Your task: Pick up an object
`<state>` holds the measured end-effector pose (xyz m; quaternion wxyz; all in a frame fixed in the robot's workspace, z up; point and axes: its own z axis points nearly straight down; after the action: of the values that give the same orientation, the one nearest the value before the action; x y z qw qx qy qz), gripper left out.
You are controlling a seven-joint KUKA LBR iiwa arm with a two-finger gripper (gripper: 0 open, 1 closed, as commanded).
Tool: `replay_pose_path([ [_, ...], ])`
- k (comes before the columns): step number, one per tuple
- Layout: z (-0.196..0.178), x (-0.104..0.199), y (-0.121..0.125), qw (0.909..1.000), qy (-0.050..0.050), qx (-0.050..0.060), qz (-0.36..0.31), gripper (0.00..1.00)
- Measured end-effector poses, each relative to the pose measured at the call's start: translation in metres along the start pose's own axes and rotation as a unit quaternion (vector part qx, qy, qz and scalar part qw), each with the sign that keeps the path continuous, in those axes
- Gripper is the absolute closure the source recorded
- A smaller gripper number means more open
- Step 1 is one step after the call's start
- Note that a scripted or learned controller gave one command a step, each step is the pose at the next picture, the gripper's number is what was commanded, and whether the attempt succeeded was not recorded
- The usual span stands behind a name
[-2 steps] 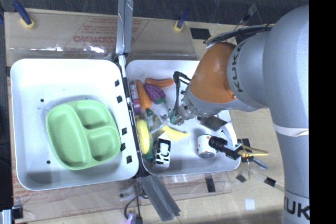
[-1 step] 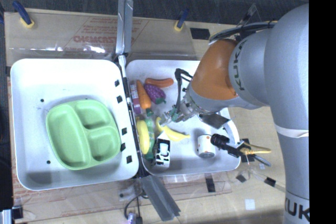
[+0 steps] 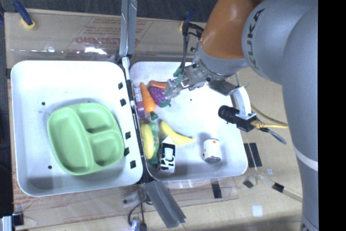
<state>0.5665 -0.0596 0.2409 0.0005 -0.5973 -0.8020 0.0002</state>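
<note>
Reach step: hand (image 3: 172,87) hovers just above purple toy (image 3: 158,96), grip state unclear; next, descend and pinch it.

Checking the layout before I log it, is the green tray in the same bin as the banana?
No, the green tray lies in the left bin, while the banana lies in the right bin.

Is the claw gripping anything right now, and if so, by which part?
It cannot be told. The claw sits right at the purple item beside the carrot in the right bin, but no object shows clearly between its tips.
</note>
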Motion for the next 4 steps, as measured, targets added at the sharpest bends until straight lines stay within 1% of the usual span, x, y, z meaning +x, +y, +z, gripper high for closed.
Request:
replay_pose_path([
  [1,0.0,0.0,0.0,1.0,0.0,0.0,0.0,0.0],
  [2,0.12,-0.054,0.004,0.9999,0.0,0.002,0.017,0.0],
  [3,0.149,-0.076,0.051,0.9992,0.0,0.0,-0.041,0.0],
  [4,0.139,-0.074,0.053,0.999,0.0,0.001,-0.045,1.0],
])
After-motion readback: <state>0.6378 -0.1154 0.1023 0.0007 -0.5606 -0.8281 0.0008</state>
